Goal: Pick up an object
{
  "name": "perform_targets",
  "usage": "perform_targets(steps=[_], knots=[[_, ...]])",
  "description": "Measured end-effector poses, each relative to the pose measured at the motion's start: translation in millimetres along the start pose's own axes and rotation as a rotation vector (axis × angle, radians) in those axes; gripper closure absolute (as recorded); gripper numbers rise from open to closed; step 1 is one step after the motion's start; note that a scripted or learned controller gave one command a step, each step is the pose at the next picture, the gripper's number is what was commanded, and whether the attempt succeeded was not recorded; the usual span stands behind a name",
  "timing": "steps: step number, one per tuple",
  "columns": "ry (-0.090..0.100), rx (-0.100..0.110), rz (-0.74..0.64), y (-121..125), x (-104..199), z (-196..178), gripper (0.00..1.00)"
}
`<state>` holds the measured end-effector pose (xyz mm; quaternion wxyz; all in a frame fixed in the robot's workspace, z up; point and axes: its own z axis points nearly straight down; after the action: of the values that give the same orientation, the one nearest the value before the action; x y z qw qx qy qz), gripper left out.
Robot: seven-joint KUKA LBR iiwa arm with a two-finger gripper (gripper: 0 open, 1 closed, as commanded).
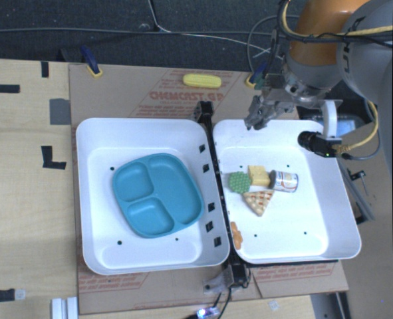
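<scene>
**Claw above the right bin's far rim, objects clustered mid-bin**

The gripper (256,121) hangs over the far left corner of the right bin (316,234), just at its upper rim; it is dark and small against the cardboard, and whether it is spread or closed I cannot tell; nothing shows in its grasp. Above it the grey wrist rises to the orange band (326,22) at the upper right, with yellow and black cables looping round the arm.

Nearer the camera from the claw, in the middle of the right bin, lies a tight cluster: a green round piece (239,182); a yellow block (259,175) touching it on its right; a small metal can (284,181) lying on its side just right of the block; a tan waffle-patterned wedge (259,201) just in front of these. A small orange piece (236,234) lies apart by the bin's left wall, near its front.

The left bin (96,244) holds a blue divided plate (157,194), three compartments, lying flat and slightly turned. On the cardboard sheet (130,92) beyond the bins lies a yellow banana-like object (201,80), well apart from the claw.
</scene>
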<state>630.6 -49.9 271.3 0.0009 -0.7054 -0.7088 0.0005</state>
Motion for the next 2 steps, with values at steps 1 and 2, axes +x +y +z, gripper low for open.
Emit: perform_targets(steps=[1, 2], knots=[[0.000, 0.000, 0.000, -11, 52, 1, 1.00], [0.000, 0.001, 0.000, -24, 97, 3, 1.00]])
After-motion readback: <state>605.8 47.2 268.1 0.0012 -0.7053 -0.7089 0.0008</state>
